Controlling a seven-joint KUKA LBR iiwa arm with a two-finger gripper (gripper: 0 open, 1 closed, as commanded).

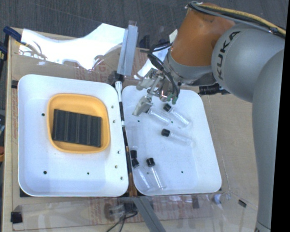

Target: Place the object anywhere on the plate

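Note:
The yellow plate (79, 103) with a dark ridged centre lies in the left bin (31, 159). Several clear tubes with black caps lie in the right bin (206, 168): one tube (176, 117) near the top, a second tube (179, 137) just below it, and a third tube (155, 176) near the front left. My gripper (145, 94) hangs over the right bin's upper left corner, just left of the top tube. It is open, with nothing between its fingers.
A small black piece (133, 157) lies at the right bin's left wall. A grey metal bar (127, 49) and white sheet material (75, 47) stand behind the bins. The arm's orange band (199, 34) looms over the right bin's far edge.

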